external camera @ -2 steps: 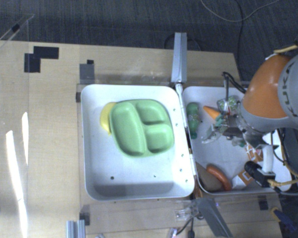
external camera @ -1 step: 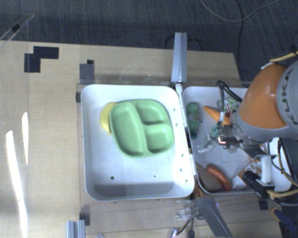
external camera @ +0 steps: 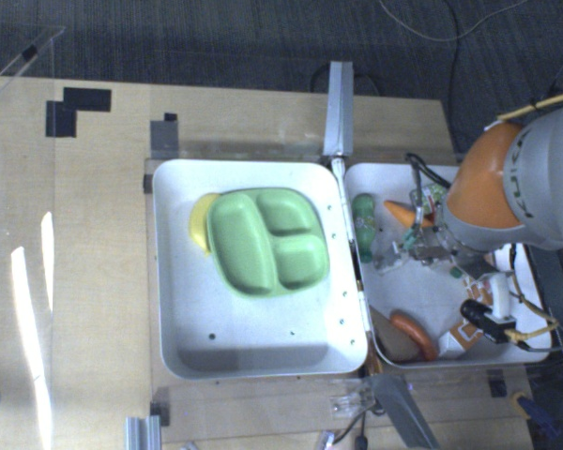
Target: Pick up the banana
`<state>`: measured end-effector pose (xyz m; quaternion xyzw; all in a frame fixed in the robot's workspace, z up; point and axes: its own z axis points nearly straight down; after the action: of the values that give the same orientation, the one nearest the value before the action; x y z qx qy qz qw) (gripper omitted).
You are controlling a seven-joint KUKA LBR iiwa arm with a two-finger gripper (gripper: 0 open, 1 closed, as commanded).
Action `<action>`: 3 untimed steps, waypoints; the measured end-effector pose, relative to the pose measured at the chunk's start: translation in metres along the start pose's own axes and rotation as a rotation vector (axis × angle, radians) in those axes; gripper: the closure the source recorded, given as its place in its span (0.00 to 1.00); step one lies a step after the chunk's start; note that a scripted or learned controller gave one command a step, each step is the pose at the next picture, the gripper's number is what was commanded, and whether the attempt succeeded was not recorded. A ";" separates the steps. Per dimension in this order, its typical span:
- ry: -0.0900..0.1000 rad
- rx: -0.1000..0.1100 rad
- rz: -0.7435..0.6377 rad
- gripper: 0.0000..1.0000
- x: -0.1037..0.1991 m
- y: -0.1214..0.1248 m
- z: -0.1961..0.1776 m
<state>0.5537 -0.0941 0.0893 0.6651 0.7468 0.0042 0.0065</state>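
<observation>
The banana (external camera: 200, 223) is yellow and lies in the left bin (external camera: 253, 350). Most of it is hidden under the left edge of a green divided plate (external camera: 267, 240), so just a curved strip shows. My gripper (external camera: 399, 247) is low in the right bin (external camera: 387, 293), near that bin's left wall and far to the right of the banana. Nothing yellow is at the gripper. The arm's orange band (external camera: 479, 195) sits above the wrist at the right.
Beside the gripper in the right bin lie a green object (external camera: 363, 212) and an orange carrot (external camera: 401, 214). A reddish sausage (external camera: 415, 334) rests at that bin's front. A metal divider (external camera: 339, 111) stands between the bins at the back.
</observation>
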 end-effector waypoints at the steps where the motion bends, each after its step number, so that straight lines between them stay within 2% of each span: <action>1: 0.002 0.009 0.092 0.00 -0.003 0.018 -0.001; 2: 0.001 0.000 -0.049 0.00 -0.016 -0.022 -0.001; 3: 0.001 0.009 0.263 0.00 -0.013 0.008 -0.100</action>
<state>0.5615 -0.1055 0.1895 0.7573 0.6530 0.0020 0.0027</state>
